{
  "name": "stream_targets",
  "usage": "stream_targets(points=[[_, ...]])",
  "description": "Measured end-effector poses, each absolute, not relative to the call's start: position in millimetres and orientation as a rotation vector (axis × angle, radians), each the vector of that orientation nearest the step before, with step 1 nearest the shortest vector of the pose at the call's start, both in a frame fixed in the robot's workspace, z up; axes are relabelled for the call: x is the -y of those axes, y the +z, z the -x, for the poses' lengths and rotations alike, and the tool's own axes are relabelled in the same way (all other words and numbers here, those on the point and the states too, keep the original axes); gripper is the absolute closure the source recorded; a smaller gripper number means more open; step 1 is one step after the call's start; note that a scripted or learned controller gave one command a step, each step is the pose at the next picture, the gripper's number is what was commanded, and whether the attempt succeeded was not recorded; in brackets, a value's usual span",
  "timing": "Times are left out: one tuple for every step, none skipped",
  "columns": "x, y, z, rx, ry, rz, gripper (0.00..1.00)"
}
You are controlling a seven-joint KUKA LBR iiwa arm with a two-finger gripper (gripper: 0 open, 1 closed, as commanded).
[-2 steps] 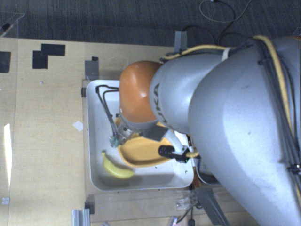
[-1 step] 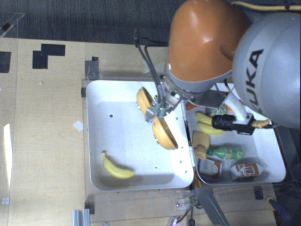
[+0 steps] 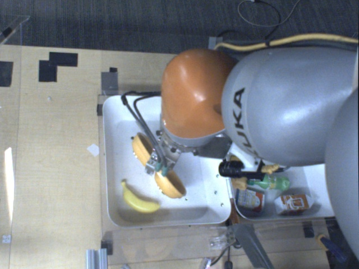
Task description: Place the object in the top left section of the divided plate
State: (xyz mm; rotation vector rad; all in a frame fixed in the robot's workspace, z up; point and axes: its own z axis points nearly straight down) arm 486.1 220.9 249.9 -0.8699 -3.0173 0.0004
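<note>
My gripper (image 3: 155, 165) hangs low over the left white bin (image 3: 112, 150), under the orange band of the arm. An orange-brown, bread-like piece (image 3: 141, 147) shows at its upper left and another (image 3: 170, 185) at its lower right. I cannot tell whether they are one object passing under the gripper or two. A yellow banana (image 3: 139, 201) lies near the bin's front left corner, apart from the gripper. The big grey arm hides most of the right bin, and I cannot make out a divided plate there.
In the visible front strip of the right bin lie a green bottle (image 3: 274, 182), a small can (image 3: 250, 200) and a brown packet (image 3: 291, 203). A black cable (image 3: 134, 114) loops over the left bin's back. Bare wooden bench (image 3: 50, 150) extends to the left.
</note>
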Motion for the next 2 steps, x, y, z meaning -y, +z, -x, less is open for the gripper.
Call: stream_targets(points=[[-208, 121, -486.1, 3.084, -0.003, 0.598, 1.0], [-136, 133, -487.2, 3.085, -0.01, 0.612, 1.0]])
